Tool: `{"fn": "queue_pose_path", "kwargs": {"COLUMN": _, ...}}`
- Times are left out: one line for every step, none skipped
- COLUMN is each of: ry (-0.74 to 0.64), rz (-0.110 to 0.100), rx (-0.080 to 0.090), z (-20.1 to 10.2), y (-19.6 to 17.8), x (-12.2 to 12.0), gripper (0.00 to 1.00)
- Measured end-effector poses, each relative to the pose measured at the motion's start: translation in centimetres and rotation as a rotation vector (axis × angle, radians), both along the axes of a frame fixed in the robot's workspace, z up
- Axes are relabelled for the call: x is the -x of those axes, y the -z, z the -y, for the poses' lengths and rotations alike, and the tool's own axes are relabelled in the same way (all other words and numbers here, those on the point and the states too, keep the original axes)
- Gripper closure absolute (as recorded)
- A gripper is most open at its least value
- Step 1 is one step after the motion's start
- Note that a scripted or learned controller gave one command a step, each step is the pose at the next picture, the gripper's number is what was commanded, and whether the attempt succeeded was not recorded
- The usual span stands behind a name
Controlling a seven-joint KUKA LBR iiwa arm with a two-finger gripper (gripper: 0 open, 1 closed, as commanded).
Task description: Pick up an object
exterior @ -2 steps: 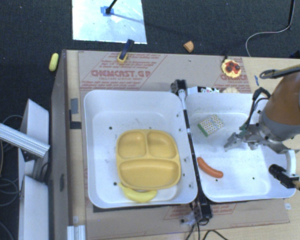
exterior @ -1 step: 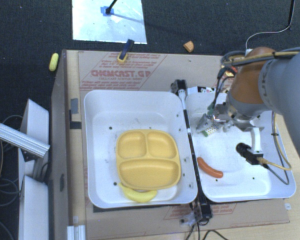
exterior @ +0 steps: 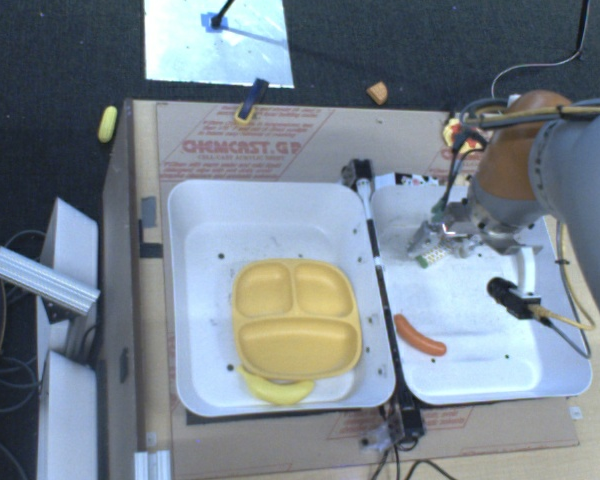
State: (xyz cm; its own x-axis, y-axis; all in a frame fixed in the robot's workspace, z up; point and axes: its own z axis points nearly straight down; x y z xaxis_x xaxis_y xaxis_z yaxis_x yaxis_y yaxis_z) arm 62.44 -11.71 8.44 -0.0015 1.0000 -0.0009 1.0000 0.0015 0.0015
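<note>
Camera view is showing, nearest, a yellow banana [exterior: 278, 390] lying under the edge of a yellow divided plate [exterior: 297, 320] in the left bin [exterior: 208, 213]. An orange hot dog [exterior: 420, 335] is lying untouched in the right bin [exterior: 500, 378]. Farther back, the gripper [exterior: 432, 245] is hovering over that bin's far side, its grip impossible to tell, so nothing appears picked up yet.

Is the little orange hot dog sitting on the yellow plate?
No, the hot dog lies in the right bin, apart from the plate.
</note>
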Motion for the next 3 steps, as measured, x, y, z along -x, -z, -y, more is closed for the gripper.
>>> {"fn": "queue_pose_path", "kwargs": {"ry": -0.001, "rz": -0.007, "rx": -0.003, "z": -0.1, "y": -1.0, "x": 0.1, "gripper": 1.00}}
{"fn": "queue_pose_path", "kwargs": {"ry": 0.000, "rz": 0.003, "rx": 0.002, "z": 5.8, "y": -7.1, "x": 1.8, "gripper": 1.00}}
{"fn": "queue_pose_path", "kwargs": {"ry": -0.003, "rz": 0.001, "rx": -0.001, "z": 1.9, "y": -10.8, "x": 3.1, "gripper": 1.00}}
